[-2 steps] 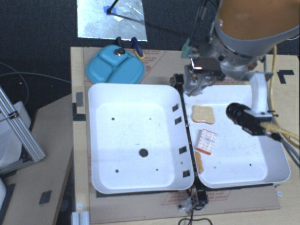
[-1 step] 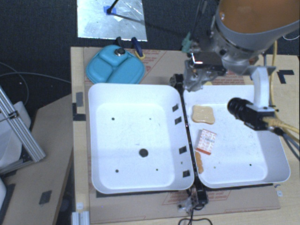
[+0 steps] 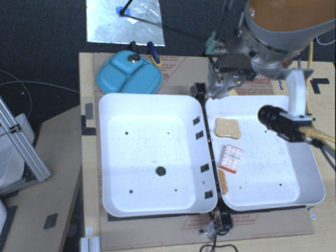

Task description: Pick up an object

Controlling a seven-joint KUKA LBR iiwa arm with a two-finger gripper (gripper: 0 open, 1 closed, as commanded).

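**Approach stage, nothing yet picked**

We see the gripper (image 3: pixel 219 85) hanging over the right bin's (image 3: pixel 310 190) far-left corner; whether its fingers are apart we cannot tell; the tan slice (image 3: pixel 228 128) lies just beyond, the red-dotted packet (image 3: pixel 231 158) nearer the divider; descent needs clearance from that rim; mid-bin offers room.

arm (image 3: pixel 286 14) cropped at top, fingers (image 3: pixel 218 88) blurred
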